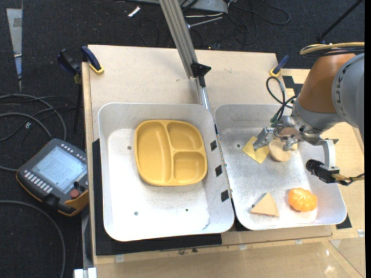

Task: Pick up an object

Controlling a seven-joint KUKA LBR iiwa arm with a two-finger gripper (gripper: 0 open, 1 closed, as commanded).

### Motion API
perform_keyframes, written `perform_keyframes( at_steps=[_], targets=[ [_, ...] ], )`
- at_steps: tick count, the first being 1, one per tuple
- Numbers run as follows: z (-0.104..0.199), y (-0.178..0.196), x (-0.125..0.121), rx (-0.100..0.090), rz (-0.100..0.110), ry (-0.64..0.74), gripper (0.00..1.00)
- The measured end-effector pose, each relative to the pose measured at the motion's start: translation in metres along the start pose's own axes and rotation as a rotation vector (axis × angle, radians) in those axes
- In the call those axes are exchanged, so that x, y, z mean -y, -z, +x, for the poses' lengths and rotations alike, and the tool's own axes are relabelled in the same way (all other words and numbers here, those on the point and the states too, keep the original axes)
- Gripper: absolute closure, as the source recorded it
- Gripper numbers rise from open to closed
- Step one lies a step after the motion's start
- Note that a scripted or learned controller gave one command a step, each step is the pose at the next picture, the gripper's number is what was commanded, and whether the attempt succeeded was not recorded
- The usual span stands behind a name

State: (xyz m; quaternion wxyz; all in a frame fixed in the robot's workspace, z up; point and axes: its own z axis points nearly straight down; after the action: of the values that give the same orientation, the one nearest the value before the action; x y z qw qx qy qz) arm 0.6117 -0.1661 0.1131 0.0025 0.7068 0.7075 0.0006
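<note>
Lying nearest the camera in the right bin (324,216), the tan wedge (266,205) at about 6 o'clock looks like a light, stiff slice with flat faces, best pinched across its two slanted sides, while the orange fruit (302,200) just beside it toward 4 o'clock seems round, light and smooth, so apt to roll or slip unless taken across its widest part. Farther in, near the bin's 12 o'clock, the gripper (280,138) hovers low over a pale round piece (280,152) that touches a thin yellow slice (255,151) on its 9 o'clock side; I cannot tell how the fingers stand, nor whether anything sits between them. That flat slice would be hard to get under. The left bin (116,155) holds a yellow divided plate (171,153), rigid and wide, awkward for a small pinch. No brand, label or writing is readable on any object
</note>
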Motion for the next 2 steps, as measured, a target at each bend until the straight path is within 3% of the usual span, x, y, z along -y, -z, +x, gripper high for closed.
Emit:
perform_keyframes(
  at_steps=[1,2],
  targets=[
    [0.0,0.012,-0.001,0.0,-0.003,-0.001,1.0],
    [-0.009,0.072,0.0,0.0,-0.002,-0.002,1.0]
  ],
)
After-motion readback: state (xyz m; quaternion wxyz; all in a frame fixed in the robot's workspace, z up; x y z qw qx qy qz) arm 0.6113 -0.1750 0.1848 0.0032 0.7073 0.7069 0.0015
